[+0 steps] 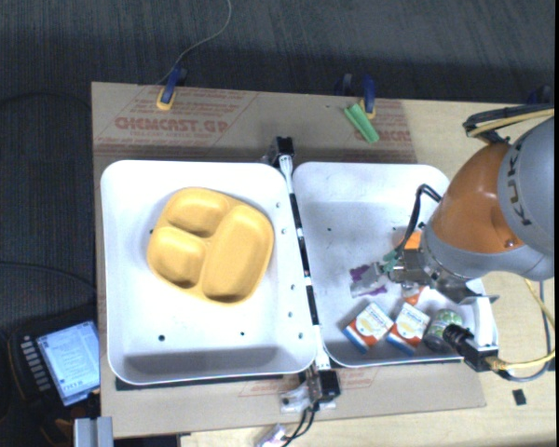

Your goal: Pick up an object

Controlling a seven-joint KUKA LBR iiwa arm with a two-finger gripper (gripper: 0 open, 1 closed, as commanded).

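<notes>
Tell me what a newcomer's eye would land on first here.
The big yellow moulded tray in the left bin stands out most. Next comes the arm's orange band over the right bin, with two small cartons at that bin's near edge.

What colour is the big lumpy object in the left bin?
Yellow-orange, plain; the lumpy object shows clearly in the camera view.

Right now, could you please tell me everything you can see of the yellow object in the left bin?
The yellow object is a smooth, rounded, bread-like lump with three bulging lobes split by shallow creases, looking soft or moulded. It lies flat on the floor of the left bin, in its upper middle, apart from the walls, with nothing else touching it.
</notes>
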